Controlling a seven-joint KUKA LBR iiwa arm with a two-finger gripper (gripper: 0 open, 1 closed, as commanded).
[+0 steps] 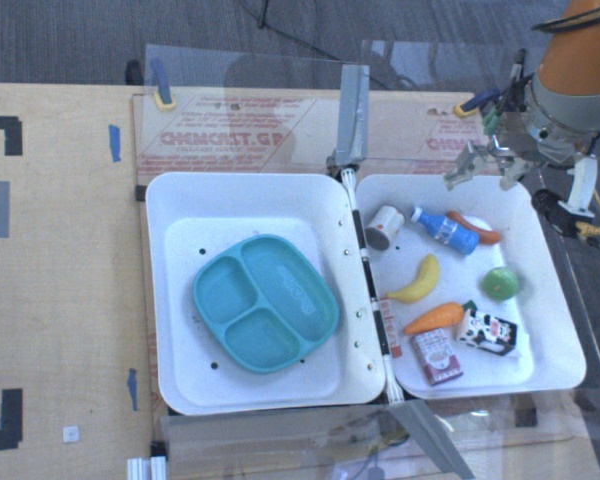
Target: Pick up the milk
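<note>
The milk (488, 332), a small carton printed in black-and-white cow patches, lies on its side in the near right corner of the right bin (558, 268), its long axis running roughly left to right across the bin with a slight downward tilt toward the right. Its left end sits just beside the leafy end of a toy carrot (435, 318), and a small reddish box (436, 356) lies near it on the left and a little closer to the bin's front wall; a green lime (499, 283) rests just beyond it. The gripper (485, 165) hangs at the far rim of the same bin, above the wall, with its fingers spread apart and nothing between them. From there the carton lies almost straight toward the near side of the bin, well apart from the fingers, past a blue bottle (446, 229) and a red sausage (474, 227). In my judgement the approach has not begun in earnest: the arm must travel across the bin toward the camera, then turn so the fingers close across the carton's short width.
</note>
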